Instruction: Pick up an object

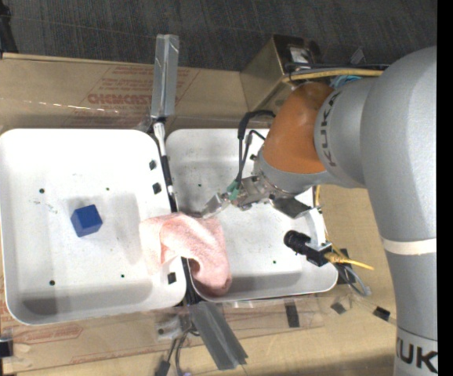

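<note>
Brown cardboard [93, 92] under both bins — dark carpet [211, 14] beyond.

Both bins [23, 171] are plain white with a few tiny dark specks, and the left one has a solid blue cube [86, 219] around 9 o'clock. A pale pink cloth [195, 249] with a soft fuzzy look sits around 6 o'clock. The arm [383, 131] is grey with an orange band [293, 131], and the cardboard [70, 84] at 11 o'clock is tan with faded red lettering.
</note>
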Controlling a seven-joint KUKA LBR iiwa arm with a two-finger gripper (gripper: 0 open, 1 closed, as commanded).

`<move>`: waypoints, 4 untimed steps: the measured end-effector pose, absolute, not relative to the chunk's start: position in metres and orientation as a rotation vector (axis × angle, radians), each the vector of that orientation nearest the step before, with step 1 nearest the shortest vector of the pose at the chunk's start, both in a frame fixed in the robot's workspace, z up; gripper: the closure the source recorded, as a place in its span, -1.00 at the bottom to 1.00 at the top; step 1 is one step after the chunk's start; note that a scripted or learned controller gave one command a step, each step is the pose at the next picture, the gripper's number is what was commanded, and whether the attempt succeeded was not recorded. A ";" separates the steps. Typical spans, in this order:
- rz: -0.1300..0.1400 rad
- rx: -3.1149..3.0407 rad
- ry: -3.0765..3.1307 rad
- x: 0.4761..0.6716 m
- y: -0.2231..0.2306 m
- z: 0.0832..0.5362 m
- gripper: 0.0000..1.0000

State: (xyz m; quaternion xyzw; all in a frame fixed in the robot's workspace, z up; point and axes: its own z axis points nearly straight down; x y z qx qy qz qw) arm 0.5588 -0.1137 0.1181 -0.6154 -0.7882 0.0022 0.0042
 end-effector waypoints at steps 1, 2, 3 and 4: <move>0.001 -1.625 -2.685 0.522 -0.095 0.091 -1.00; 0.003 -1.639 -2.676 0.552 -0.113 0.158 -1.00; 0.004 -1.593 -2.704 0.555 -0.078 0.190 -1.00; 0.001 -1.434 -2.790 0.550 -0.127 0.090 -1.00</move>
